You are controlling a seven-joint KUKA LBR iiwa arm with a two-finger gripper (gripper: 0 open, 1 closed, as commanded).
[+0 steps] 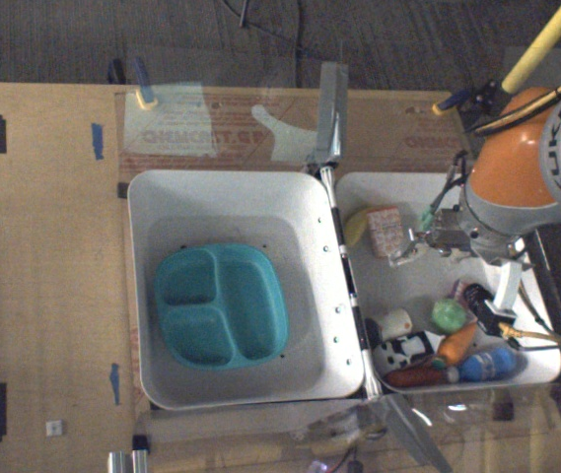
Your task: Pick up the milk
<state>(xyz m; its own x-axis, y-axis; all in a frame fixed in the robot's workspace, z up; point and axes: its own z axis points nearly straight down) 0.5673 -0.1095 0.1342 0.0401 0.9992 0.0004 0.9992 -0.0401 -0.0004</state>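
We see the milk [410, 347], a small white carton with black cow patches, lying near the front wall of the right bin [546, 368] among other toys; our hand [424, 240] hovers apart above it, grip state unclear

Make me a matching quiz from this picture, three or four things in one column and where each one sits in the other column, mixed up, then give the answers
Things:
1. teal divided tray
2. gripper
3. blue bottle
4. yellow fruit

Places:
A. near edge of the right bin
B. floor of the left bin
C. far left corner of the right bin
D. above the right bin, beside a pink carton

Pairs: 1-B, 2-D, 3-A, 4-C
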